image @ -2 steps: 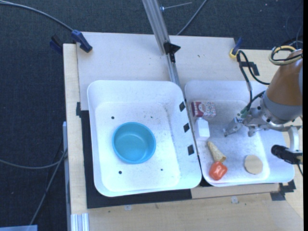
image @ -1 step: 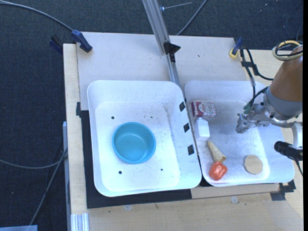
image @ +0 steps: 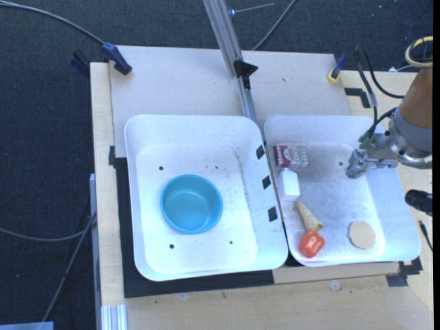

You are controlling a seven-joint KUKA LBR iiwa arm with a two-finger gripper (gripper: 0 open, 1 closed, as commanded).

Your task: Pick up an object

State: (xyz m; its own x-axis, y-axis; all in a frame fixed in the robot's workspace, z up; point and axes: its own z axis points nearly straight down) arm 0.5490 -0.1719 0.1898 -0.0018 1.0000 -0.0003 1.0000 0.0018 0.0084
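Fingers of the gripper point(image: 355, 168): their spread cannot be told, nothing visibly between them, above the right bin point(image: 385, 253); round tan object point(image: 362, 235) lies well below.

One fixed camera looks down aslant on both bins point(image: 199, 126) from above.

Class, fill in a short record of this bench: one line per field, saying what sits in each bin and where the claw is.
left bin: blue bowl
right bin: red-and-white carton, white block, cone-shaped piece, red item, round tan disc
claw: above right bin's far right part, apart from all items
held object: none seen
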